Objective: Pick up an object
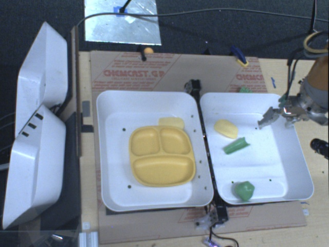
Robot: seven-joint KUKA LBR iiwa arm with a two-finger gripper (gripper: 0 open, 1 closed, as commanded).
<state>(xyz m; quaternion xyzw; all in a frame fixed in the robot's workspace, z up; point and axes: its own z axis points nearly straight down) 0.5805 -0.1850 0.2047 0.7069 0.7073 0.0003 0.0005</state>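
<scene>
Just now the gripper (271, 116) hangs released and empty over the right bin (295, 158) near its far right corner, while the green stick (236, 146) lies down and to its left, long axis slanting toward it, beside the yellow lump (225, 128).

A robotics lab: white bins (154, 99) on a cardboard-covered bench (169, 68) (cables (221, 12) trailing over dark carpet)

Even overhead light, soft shadows, slightly grainy.
</scene>
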